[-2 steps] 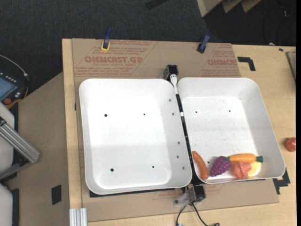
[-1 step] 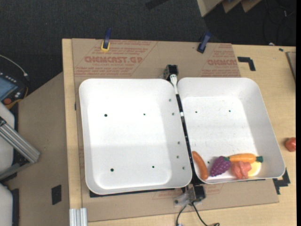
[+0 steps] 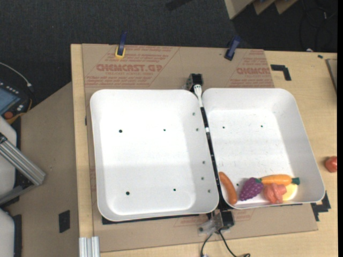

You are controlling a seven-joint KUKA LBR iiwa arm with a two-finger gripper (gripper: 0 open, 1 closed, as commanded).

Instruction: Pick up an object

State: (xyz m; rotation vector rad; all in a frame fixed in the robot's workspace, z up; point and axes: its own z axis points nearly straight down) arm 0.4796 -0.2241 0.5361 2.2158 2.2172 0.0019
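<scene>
Several toy foods lie along the near edge of the right bin [image 3: 257,116]. An orange-red sausage [image 3: 228,188] rests against the bin's left wall. Beside it sits a purple bunch of grapes [image 3: 250,189]. Further right an orange carrot with a green tip [image 3: 278,179] lies above a red piece [image 3: 273,193] and a pale yellow piece [image 3: 290,193]; these three touch one another.
The left bin [image 3: 144,154] stands beside the right one on a brown cardboard sheet [image 3: 161,63]. A small red object [image 3: 331,164] lies on the bench at the far right. Two clamps [image 3: 121,44] [image 3: 232,47] hold the sheet's far edge.
</scene>
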